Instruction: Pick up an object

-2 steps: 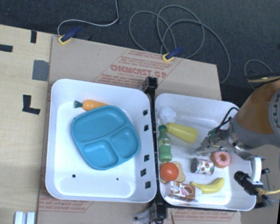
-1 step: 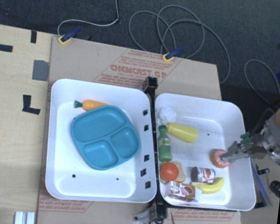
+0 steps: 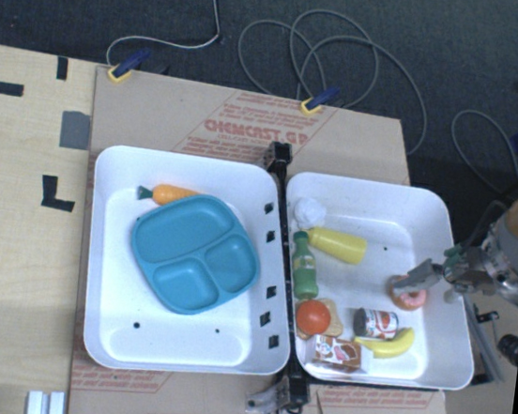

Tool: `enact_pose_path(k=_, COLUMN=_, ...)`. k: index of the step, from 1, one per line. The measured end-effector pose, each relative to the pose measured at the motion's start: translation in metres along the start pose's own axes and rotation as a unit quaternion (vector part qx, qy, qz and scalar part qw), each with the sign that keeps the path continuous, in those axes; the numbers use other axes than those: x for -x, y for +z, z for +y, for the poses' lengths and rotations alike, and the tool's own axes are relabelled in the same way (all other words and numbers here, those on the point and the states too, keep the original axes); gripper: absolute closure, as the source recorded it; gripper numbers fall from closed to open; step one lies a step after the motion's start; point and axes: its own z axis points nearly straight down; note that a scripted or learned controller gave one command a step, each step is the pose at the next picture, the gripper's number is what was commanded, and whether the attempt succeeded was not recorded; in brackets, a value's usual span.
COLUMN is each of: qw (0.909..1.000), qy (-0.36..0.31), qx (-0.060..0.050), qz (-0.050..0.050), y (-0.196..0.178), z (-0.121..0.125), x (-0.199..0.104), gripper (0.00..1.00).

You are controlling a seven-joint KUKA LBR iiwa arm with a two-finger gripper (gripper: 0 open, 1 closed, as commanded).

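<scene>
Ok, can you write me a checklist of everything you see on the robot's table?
Surface: cardboard sheet on a wooden bench, bearing the left bin and the right bin.
Job's things: right bin holds a yellow bottle, green bottle, tomato, can, banana, snack packet and pink ring.
Clutter: left bin holds a blue divided plate with a carrot at its edge.
Grippers: gripper low over the pink ring; whether it grips, cannot tell.
Cables: grey loops on the dark floor behind.
Surroundings: black tape marks on the bench.
</scene>
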Motion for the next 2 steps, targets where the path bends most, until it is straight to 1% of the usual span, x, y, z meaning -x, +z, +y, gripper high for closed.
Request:
enact_pose_path(k=1, qw=1.0, qy=0.0, qx=-0.001, qz=0.0, y=0.091, z=0.072, x=0.022, gripper=0.0)
enact_pose_path(k=2, qw=0.9999, qy=-0.002, qx=0.011, qz=-0.003, y=0.138, z=0.053, x=0.026, gripper=0.0)
